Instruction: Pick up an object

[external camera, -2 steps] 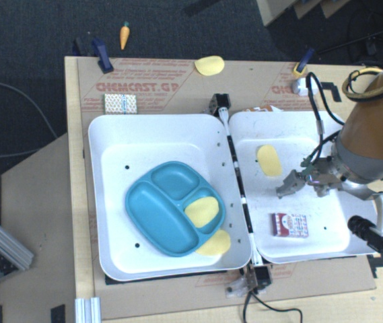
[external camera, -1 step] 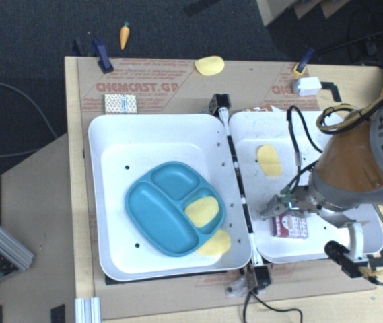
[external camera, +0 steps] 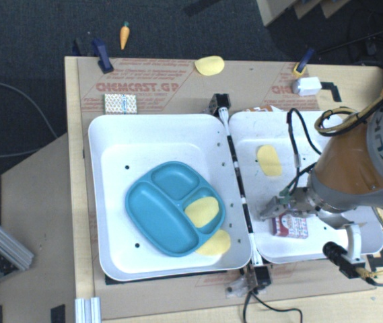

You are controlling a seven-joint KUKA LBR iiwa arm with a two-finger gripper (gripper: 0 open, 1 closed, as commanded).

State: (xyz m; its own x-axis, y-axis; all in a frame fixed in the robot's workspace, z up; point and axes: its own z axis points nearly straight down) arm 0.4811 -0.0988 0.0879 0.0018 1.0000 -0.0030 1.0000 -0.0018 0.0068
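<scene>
Right white bin (external camera: 353,251): claw (external camera: 280,209) low beside a red-and-white packet (external camera: 291,227), finger state impossible to tell.

camera: fixed overhead | slanted down | both bins (external camera: 103,180) framed

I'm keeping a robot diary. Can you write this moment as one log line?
gripper low in right bin | beside red packet | nothing seen held | blue tray in left bin

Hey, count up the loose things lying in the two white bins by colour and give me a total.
Yellow pieces: 3, namely one in the tray compartment, one beside the tray, one in the right bin
Blue divided tray: 1
Red-and-white packet: 1
Total: 5
</scene>
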